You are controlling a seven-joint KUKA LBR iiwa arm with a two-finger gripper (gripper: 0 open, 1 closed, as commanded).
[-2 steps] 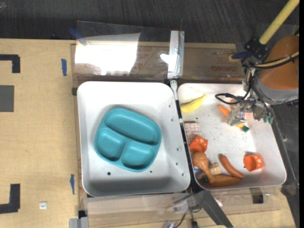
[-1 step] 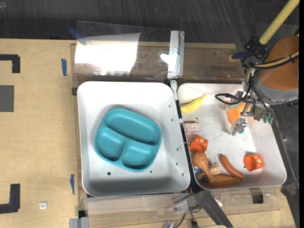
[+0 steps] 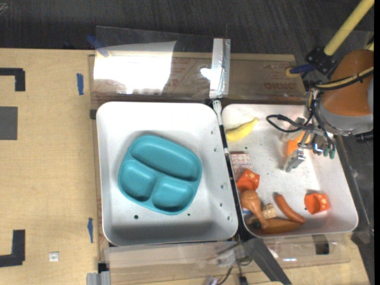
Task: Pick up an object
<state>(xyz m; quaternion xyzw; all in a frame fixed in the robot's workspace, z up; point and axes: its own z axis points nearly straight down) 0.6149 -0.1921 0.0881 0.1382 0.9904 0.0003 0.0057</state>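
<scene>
Unlabelled toy food (image 3: 279, 215) fills the right bin (image 3: 341, 177); pincer (image 3: 295, 159) state unclear.

Two bins are sitting side by side on the bench (image 3: 41, 177). The left bin (image 3: 113, 218) is holding a divided tray (image 3: 159, 173) near its middle. Right of that tray, the right bin (image 3: 338, 189) is holding the rest: a banana (image 3: 240, 130) lying at the far corner nearest the tray, a cup (image 3: 316, 202) sitting well right of it, and a sausage (image 3: 288, 208) lying just left of the cup.
</scene>
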